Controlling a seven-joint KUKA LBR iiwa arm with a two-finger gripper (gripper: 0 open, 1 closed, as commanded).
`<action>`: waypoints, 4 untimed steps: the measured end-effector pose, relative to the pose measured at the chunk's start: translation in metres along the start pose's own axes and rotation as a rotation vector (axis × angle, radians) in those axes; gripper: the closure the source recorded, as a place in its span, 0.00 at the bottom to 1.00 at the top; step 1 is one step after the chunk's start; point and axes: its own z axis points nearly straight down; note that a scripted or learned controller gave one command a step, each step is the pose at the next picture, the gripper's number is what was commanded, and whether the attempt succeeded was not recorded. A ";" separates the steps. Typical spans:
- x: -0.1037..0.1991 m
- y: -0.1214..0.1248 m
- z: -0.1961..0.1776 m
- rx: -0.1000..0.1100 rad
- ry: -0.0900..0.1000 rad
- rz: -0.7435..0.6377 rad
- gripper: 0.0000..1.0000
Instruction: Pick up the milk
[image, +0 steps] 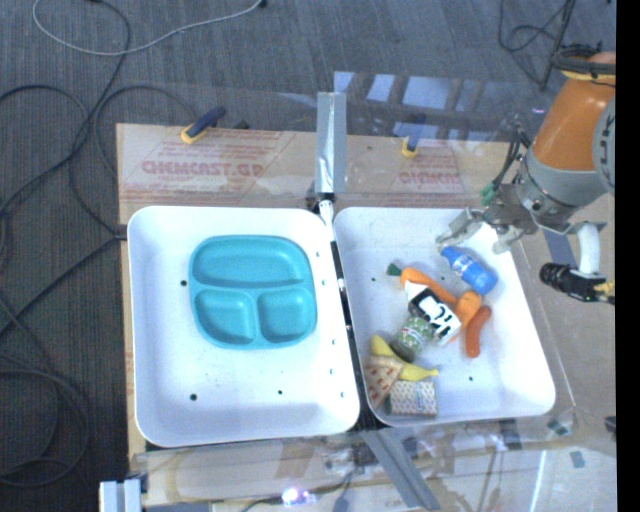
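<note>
- Left bin (150, 330): white, shallow; held a blue compartment tray (254, 290) with one long section at the top and two smaller ones below. Tray sat near the bin's middle.
- Right bin (520, 370): just beside the left one, rims touching along the centre seam.
- Lower left of the right bin: a yellow banana (395, 358), a pizza slice (380, 380) and a waffle-patterned block (412, 399), clustered together.
- Centre of the right bin: the milk (433, 311), a small black-and-white spotted carton, lay tilted. A small jar (410, 338) touched its lower left; a carrot (425, 280) ran along its upper side.
- Right of the milk: a reddish sausage (475, 330), just beside the carton.
- Upper right of the bin: a blue bottle (470, 269) lay on its side.
- The gripper (487, 224) hung above the bin's upper right part, near the blue bottle, well apart from the milk. Fingers spread apart, nothing between them.
</note>
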 end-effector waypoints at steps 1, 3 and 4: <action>0.000 0.027 0.044 0.000 -0.003 0.287 0.00; 0.017 0.007 0.121 0.008 0.008 0.166 0.00; -0.003 -0.002 0.106 0.011 0.020 0.103 0.00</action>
